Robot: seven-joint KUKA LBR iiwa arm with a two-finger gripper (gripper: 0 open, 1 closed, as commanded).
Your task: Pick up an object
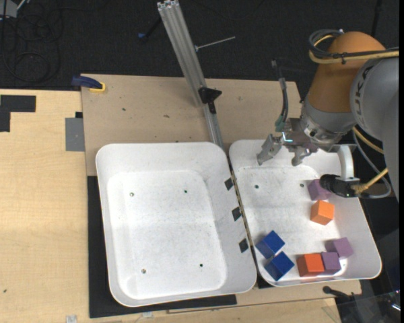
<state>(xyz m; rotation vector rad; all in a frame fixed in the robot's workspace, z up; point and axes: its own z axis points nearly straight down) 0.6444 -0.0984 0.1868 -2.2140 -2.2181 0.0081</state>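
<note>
My gripper (283, 153) hangs above the far end of the right bin (276, 187), its two fingers spread open with nothing between them. The blocks lie well below and to the right of it. A purple block (317, 189) and an orange block (322, 212) sit near the bin's right wall. Two blue blocks (275, 253) lie at the near left of that bin. Along the near edge rest another orange block (312, 264) and two more purple blocks (336, 254).
The left bin (163, 221) stands beside the right one, with black clips (235, 212) on the shared rim. A slanted metal rail (188, 66) rises behind the bins. The grey arm with its orange band (343, 73) reaches in from the right.
</note>
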